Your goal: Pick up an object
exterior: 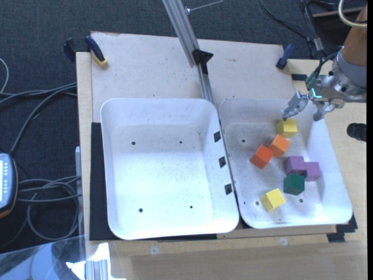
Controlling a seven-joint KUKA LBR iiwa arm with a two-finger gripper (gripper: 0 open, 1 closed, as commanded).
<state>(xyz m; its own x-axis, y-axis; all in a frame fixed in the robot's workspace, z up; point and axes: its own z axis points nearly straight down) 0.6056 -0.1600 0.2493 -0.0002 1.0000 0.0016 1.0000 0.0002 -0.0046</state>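
Dark carpet strewn with loose cables surrounds a pale wooden worktop [145,69] on which two shallow white bins sit side by side. At left, the left bin [116,115] carries nothing but dark specks across its floor. At right, the right bin [245,115] holds a scatter of small blocks: an orange block [262,156] touching a lighter orange block [280,144], a yellow block [273,199] near the front edge, a green block [294,184] just below a pair of purple blocks [303,166], and, farthest back, a second yellow block [287,127]. Reaching in from the right edge, the grey arm hangs its gripper [308,108] over the bin's rear right corner, its two fingers [293,107] spread apart with nothing between them. That rear yellow block lies just below and slightly left of the left fingertip, not between the fingers, so it looks the nearest candidate for a pick; the gripper would likely need to shift a little left and toward the camera, then descend, to straddle it. None of the blocks is lifted yet.
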